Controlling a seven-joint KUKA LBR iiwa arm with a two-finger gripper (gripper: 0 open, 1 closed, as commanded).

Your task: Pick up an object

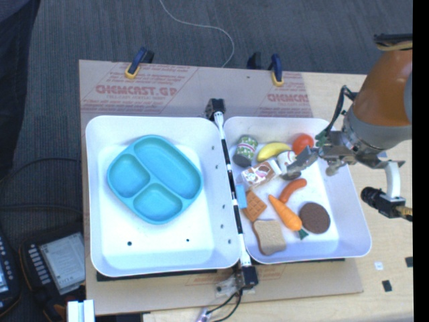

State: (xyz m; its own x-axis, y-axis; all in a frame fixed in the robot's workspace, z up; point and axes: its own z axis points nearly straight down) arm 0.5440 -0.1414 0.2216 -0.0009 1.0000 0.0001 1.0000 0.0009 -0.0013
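My claw (299, 165) hangs low over the red sausage (292, 190) beside the banana (271, 151); grip impossible to tell.

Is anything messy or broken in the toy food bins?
Nothing looks broken or spilled. The toy food, like the banana, carrot and bread slice, lies jumbled but inside the right bin. The blue divided plate sits flat in the left bin, turned at a slant to the bin's sides.
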